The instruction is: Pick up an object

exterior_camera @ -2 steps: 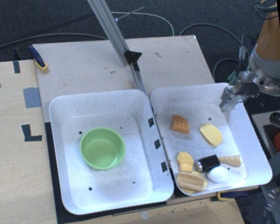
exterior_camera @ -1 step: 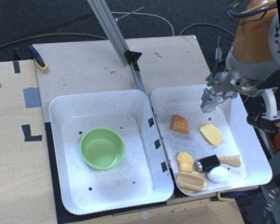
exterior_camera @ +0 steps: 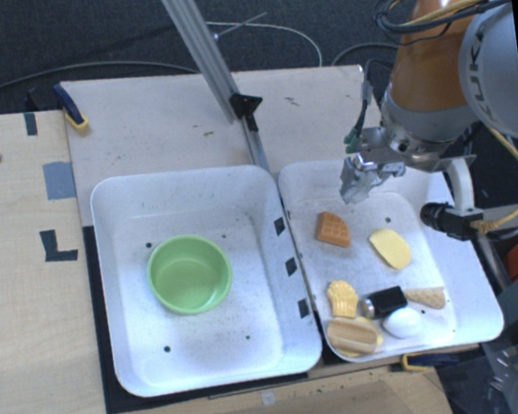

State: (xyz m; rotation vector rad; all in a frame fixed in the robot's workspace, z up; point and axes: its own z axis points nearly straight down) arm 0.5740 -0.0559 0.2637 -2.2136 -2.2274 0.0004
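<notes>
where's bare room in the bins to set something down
Left bin: bare floor all round the green bowl, widest toward its right wall. Right bin: open strip between waffle and gripper; the near end is crowded.

Green bowl [exterior_camera: 189,274] left bin [exterior_camera: 116,267], toys perhaps, right bin [exterior_camera: 471,306]

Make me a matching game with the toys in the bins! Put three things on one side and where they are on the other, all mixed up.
Things:
1. green bowl
2. waffle
3. gripper

Places:
A. over the far end of the right bin
B. in the left bin
C. in the right bin, beside the yellow piece

Pairs: 1-B, 2-C, 3-A
</notes>
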